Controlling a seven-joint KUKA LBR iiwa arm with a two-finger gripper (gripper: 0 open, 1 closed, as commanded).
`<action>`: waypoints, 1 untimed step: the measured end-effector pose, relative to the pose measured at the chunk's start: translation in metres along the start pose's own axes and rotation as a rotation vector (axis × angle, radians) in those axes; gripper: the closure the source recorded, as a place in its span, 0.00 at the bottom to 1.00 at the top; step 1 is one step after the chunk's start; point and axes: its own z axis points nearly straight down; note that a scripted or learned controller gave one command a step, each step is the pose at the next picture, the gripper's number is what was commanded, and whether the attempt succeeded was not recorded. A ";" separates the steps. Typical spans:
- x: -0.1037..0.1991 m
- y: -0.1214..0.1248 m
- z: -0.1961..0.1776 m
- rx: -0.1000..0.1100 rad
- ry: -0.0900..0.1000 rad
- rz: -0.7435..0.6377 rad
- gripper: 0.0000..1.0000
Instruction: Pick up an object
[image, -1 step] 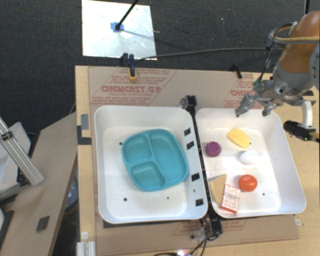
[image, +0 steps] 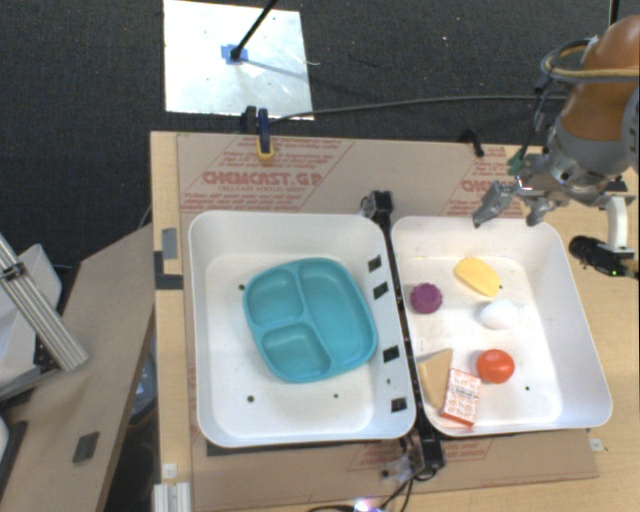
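Observation:
The right bin (image: 578, 300) holds a purple ball (image: 426, 298), a yellow lemon-shaped piece (image: 478, 276), a white egg-like ball (image: 499, 314), a red tomato (image: 495, 366), a tan wedge (image: 435, 374) and a red-and-white packet (image: 462, 396). My gripper (image: 515, 204) hangs above the bin's far rim, up and to the right of the yellow piece. Its two fingers are spread apart with nothing between them.
The left bin (image: 215, 300) holds a teal divided tray (image: 309, 318). Black clips run along the seam between the bins (image: 384, 290). A cable crosses the cardboard behind the bins. A white sheet (image: 238, 60) lies on the dark floor beyond.

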 end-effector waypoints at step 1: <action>-0.005 -0.009 0.052 0.004 0.000 0.002 0.00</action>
